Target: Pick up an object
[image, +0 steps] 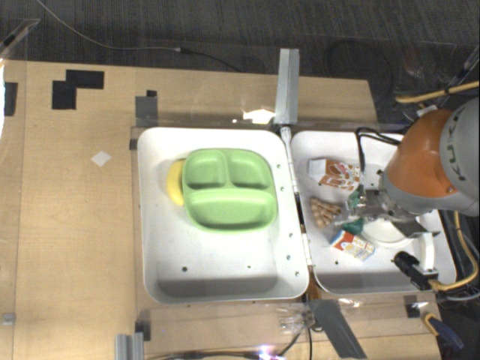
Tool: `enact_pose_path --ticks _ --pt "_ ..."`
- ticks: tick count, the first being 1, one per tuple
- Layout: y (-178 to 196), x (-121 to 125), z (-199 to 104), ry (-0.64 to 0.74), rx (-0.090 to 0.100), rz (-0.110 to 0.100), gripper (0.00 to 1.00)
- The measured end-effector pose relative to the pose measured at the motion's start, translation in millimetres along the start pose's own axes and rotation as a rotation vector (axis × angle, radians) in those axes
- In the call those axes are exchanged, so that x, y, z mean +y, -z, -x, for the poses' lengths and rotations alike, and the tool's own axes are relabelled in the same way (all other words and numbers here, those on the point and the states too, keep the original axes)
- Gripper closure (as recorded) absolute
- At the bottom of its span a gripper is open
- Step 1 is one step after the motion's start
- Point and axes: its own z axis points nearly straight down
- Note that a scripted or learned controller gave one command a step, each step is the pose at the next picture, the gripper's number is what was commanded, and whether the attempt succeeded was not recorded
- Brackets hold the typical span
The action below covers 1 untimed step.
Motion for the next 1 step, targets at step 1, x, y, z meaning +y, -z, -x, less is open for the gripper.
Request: enact_pose_path --ticks 1 --pt "129.6 14.0 -52.7 0.053 0.016 -0.038 1.0"
